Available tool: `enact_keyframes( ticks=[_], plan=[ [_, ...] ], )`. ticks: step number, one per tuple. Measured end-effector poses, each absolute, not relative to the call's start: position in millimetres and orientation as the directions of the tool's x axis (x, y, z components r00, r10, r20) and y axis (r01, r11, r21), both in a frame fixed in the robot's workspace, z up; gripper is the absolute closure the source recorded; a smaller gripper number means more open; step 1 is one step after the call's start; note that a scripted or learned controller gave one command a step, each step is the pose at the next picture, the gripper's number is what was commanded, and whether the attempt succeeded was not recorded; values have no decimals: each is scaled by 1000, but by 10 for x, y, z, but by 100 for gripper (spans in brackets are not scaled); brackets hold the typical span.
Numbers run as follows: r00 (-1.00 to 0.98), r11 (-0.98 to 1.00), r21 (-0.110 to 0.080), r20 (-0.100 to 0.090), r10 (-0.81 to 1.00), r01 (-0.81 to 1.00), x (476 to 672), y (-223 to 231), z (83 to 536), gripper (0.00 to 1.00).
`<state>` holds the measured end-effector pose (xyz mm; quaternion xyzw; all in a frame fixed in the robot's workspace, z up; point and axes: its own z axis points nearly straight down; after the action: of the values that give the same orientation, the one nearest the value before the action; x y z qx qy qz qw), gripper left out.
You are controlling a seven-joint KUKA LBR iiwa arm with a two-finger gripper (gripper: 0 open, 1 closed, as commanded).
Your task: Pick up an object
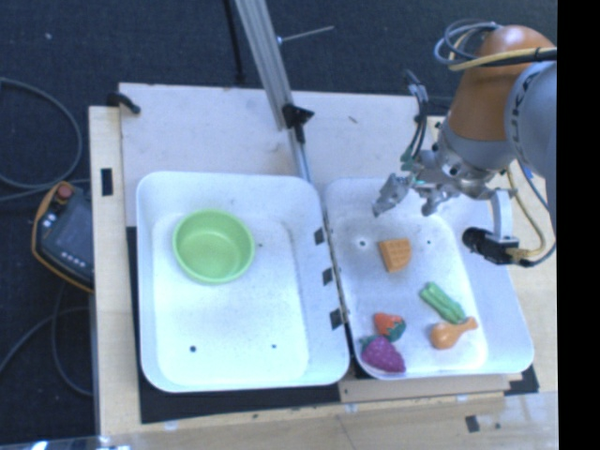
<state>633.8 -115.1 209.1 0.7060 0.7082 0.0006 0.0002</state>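
**Open gripper waits above the right bin**

The gripper (411, 198) hangs over the far part of the right bin (497, 345), its two fingers spread apart with nothing between them. Just near of it lies an orange wedge (396, 254), probably the easiest thing to take, because it lies apart from the others. Nearer, a green pod (441, 302), an orange gourd (451, 332), a strawberry (388, 325) and purple grapes (382, 353) lie close together. The left bin (159, 345) on the table (206, 120) holds a green bowl (214, 245), well apart from the arm.
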Motion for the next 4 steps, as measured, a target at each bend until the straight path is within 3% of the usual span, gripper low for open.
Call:
enact_keyframes(
  ticks=[1,2,3,4],
  plan=[
    [-3,3,1,1,1000,1000,6338,-1150,2091,0],
    [2,-2,-4,-3,1000,1000,6359,-1265,1596,0],
    [2,-2,6,-6,1000,1000,6374,-1292,1108,0],
    [4,-4,14,-5,1000,1000,6398,-1295,1260,100]
  ],
)
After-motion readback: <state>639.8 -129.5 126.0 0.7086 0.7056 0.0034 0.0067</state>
